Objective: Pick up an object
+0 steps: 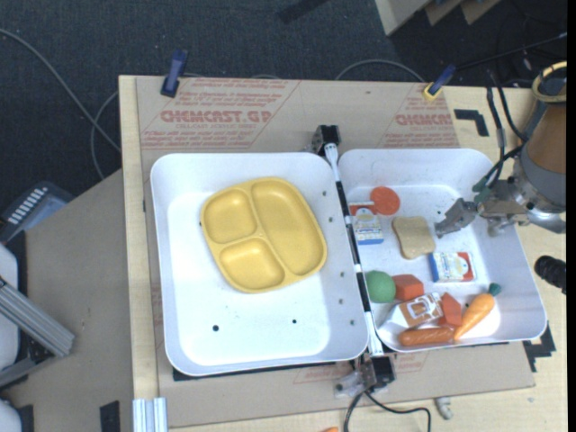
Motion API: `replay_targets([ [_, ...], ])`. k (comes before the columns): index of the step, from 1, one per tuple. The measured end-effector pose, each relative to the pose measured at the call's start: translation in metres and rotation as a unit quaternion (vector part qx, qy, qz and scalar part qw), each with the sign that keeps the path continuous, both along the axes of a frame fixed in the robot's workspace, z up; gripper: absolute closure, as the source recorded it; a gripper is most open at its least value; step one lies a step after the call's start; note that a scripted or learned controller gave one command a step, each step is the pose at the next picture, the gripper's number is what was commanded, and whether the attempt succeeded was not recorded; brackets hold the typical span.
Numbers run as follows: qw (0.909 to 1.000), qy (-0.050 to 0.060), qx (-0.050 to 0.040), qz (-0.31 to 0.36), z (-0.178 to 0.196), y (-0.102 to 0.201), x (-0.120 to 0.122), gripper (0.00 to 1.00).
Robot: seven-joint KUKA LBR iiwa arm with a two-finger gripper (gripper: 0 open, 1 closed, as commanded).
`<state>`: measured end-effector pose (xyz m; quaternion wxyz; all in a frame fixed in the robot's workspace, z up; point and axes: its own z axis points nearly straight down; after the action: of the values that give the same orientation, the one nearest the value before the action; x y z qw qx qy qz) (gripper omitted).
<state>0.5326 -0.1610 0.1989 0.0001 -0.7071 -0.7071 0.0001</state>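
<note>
Bread slice (414, 237) lies in the right bin (513, 318), just left of my gripper (454, 221). I see the fingers (447, 226) spread and grasping nothing. A yellow tray (262, 234) sits in the left bin (180, 331).

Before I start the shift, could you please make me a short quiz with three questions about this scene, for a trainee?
1. True or false: the yellow tray lies in the left bin.
2. Which item is nearest the pincer? A) carrot B) bread slice C) green ball
3. Fill in: the yellow tray has ___ compartments.

Key: 1. true. 2. B. 3. three.
</note>
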Motion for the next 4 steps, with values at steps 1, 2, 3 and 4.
replay_targets([
  [1,1.0000,0.001,0.0006,0.001,-0.066,0.049,0.032,0.00],
  [2,1.0000,-0.002,-0.0002,0.000,-0.113,0.041,0.101,0.00],
  [3,1.0000,-0.002,-0.0004,0.001,-0.114,0.061,0.118,0.00],
  [4,1.0000,-0.002,-0.0004,0.001,-0.114,0.067,0.128,0.00],
])
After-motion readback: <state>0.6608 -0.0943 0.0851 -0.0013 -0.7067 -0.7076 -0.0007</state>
